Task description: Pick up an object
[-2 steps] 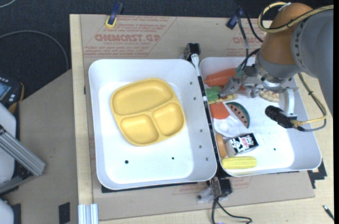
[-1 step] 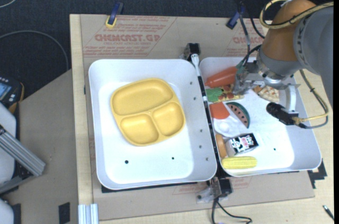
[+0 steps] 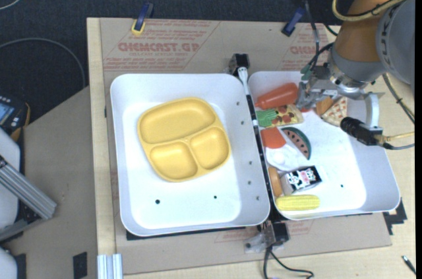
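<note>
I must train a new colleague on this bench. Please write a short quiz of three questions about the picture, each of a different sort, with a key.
1. True or false: the yellow divided plate lies in the left bin.
2. Which lies nearest the front edge of the right bin? A) watermelon slice B) corn cob C) red sausage
3. Fill in: the gripper is over the ____ part of the right bin.

Key: 1 true; 2 B; 3 far (back).
</note>
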You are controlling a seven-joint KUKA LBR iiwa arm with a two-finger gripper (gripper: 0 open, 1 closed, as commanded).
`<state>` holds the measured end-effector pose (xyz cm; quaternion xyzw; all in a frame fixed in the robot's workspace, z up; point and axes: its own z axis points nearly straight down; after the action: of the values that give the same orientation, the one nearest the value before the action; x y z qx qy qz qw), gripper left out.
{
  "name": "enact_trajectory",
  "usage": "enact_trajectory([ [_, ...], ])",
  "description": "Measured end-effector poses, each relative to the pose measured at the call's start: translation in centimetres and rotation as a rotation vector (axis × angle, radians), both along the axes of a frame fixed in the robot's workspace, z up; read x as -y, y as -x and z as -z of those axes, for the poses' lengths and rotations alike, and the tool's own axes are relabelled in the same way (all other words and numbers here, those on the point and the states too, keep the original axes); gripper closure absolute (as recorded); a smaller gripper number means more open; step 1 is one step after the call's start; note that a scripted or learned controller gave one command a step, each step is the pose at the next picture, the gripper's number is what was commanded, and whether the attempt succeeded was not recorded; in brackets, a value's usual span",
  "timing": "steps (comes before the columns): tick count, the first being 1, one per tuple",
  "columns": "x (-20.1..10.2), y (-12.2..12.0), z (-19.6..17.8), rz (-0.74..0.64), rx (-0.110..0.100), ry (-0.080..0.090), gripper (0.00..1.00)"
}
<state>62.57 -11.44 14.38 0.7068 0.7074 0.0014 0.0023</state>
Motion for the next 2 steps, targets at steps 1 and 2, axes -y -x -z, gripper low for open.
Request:
enact_trajectory([
  [1, -0.1, -0.8, -6.1, -0.001, 0.002, 0.0, 1.0],
  [2, -0.1, -0.9, -8.2, 0.0, 0.0, 0.0, 1.0],
])
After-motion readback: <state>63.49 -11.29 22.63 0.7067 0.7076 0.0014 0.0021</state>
